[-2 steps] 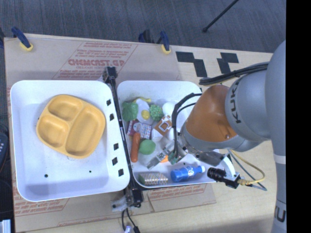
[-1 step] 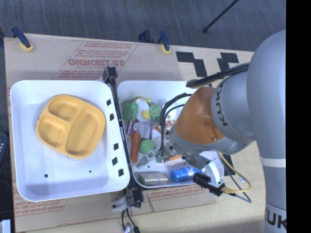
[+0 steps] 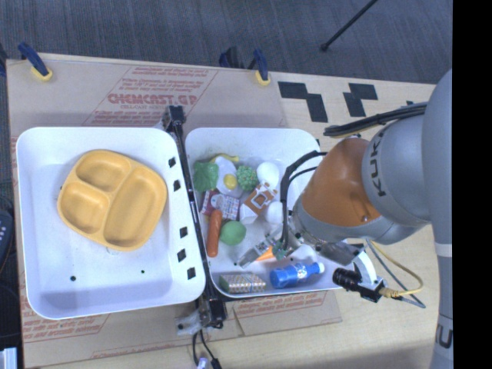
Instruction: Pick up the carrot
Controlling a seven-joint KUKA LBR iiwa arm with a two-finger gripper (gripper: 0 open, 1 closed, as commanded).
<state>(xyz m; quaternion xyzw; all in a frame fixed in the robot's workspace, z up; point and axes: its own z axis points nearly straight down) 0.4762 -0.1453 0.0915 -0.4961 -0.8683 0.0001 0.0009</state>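
Now the tool (image 3: 270, 250) hovers low in the bin (image 3: 307, 138), grip state unreadable; the carrot (image 3: 214, 232) lies just left, so shift left and straddle its width.

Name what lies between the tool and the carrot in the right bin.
In the camera view, a green ball sits between the tool and the carrot, right beside the carrot.
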